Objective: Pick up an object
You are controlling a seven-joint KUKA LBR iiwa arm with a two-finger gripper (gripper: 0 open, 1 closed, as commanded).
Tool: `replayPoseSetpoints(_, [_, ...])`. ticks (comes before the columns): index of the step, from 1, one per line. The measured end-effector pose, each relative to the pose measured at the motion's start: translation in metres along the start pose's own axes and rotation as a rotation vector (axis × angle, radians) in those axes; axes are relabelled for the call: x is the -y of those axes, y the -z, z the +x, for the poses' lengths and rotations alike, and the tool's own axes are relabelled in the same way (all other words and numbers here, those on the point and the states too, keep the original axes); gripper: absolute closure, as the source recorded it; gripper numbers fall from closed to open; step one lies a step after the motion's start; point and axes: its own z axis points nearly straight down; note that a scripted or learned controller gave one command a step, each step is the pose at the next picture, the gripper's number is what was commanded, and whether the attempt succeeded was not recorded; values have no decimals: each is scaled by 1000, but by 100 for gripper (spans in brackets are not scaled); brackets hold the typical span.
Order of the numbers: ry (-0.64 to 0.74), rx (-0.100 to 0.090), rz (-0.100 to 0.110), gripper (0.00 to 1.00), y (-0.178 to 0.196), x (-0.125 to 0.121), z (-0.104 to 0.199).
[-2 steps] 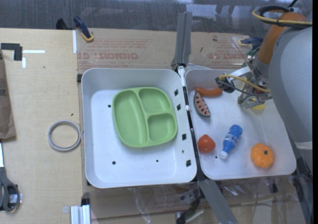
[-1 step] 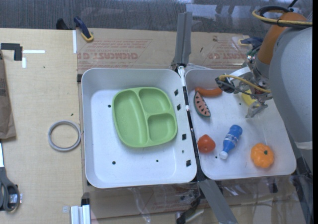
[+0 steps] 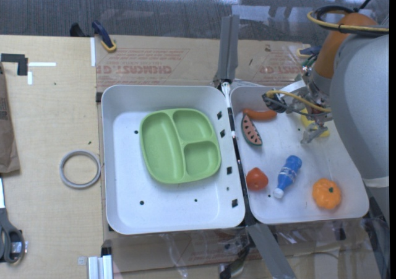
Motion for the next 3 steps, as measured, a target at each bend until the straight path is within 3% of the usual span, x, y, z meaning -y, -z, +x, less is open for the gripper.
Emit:
replayPoseSetpoints(1, [-12, -1, 0, 0, 1, -18, -4])
replayPoseSetpoints(2, [-4, 5, 2, 100, 6, -17, -4])
replayPoseSetpoints(3, [-4, 6, 3, 0, 6, -16, -4])
